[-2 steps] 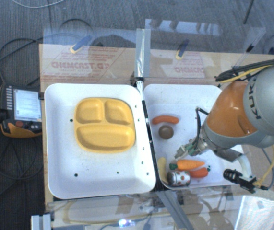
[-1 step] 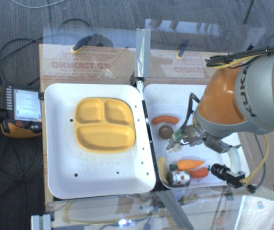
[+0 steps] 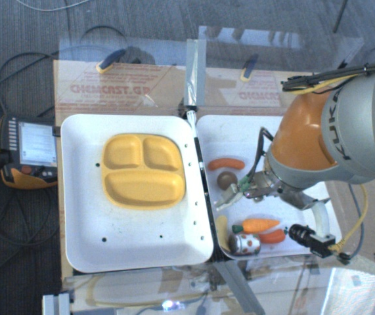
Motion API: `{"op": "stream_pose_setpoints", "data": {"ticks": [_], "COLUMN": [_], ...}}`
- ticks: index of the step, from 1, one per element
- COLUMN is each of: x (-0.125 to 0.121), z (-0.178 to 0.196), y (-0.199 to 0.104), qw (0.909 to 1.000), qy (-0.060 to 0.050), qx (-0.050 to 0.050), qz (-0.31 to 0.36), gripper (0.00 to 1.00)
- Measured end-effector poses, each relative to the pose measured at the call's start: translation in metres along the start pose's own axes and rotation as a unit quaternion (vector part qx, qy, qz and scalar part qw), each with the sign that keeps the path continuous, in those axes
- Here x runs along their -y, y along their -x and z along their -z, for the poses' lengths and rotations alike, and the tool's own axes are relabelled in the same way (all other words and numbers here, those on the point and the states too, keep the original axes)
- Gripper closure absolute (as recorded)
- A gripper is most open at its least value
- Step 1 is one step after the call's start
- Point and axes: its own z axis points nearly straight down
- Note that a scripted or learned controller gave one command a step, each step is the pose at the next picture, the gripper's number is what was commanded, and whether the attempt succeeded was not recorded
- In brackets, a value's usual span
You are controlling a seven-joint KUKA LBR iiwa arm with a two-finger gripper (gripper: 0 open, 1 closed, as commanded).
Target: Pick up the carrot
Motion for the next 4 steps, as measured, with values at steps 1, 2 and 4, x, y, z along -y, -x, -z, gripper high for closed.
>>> {"op": "stream_pose_setpoints", "data": {"ticks": [1,2,4], "x": [0.010,0.010,0.003], "z": [0.009,-0.076,0.009], "y": [0.054,0.069,0.017], "qw": [0.9853,0.9557,0.9738], "qy": [0.001,0.004,0.001], "qx": [0.001,0.002,0.000], "qz": [0.171,0.294,0.228], "gripper": [0.00,0.00,1.00]}}
